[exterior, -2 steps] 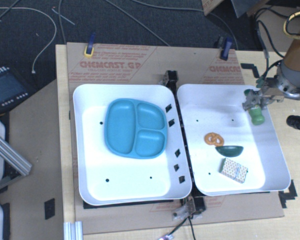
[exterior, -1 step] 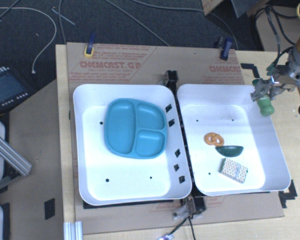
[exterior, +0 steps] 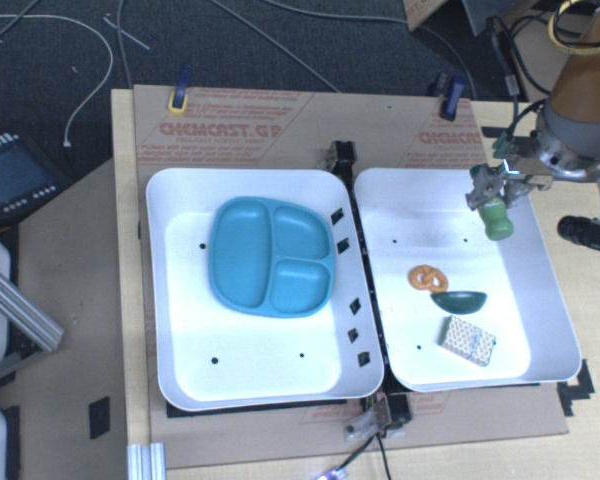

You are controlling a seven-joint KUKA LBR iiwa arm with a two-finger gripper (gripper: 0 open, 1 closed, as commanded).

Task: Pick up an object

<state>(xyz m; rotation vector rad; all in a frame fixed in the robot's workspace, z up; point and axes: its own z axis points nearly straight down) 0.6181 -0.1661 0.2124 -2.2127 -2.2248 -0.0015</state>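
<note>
My gripper (exterior: 492,200) hangs over the upper right part of the right bin (exterior: 540,298), with the arm coming in from the right edge. A small green cylinder (exterior: 498,222) sticks out from between its fingers, lifted above the bin floor, so the gripper is shut on it. Lower in the same bin lie a brown pretzel (exterior: 427,278), a dark green curved piece (exterior: 463,301) and a small patterned block (exterior: 468,342), all well below the gripper.
The left bin (exterior: 180,358) holds a blue divided plate (exterior: 272,256). A black divider with clips (exterior: 352,268) runs between the bins. Blue clamps (exterior: 180,98) (exterior: 451,96) sit at the cardboard's back edge. Cables lie on the floor behind.
</note>
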